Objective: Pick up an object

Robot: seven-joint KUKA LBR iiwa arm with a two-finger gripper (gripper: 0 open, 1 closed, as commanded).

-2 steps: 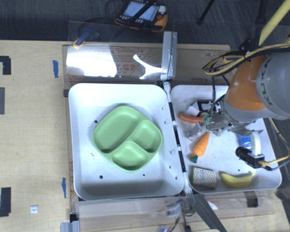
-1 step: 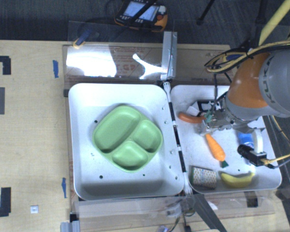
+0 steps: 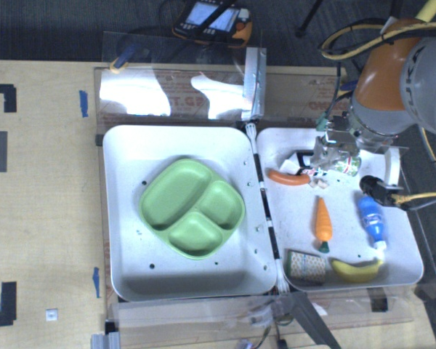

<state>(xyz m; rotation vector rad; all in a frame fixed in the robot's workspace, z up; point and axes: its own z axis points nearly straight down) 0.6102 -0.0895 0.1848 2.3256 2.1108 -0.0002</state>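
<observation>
carrot (image 3: 323, 220) — mid right bin (image 3: 410, 231) | end effector (image 3: 322, 170) — near back edge

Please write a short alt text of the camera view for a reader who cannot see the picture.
A grey robot arm's gripper hangs low over the right white bin, just above an orange chili-shaped toy. That bin also holds a toy carrot, a blue bottle, a banana and a small patterned sponge. The left white bin holds a green divided plate.
</observation>
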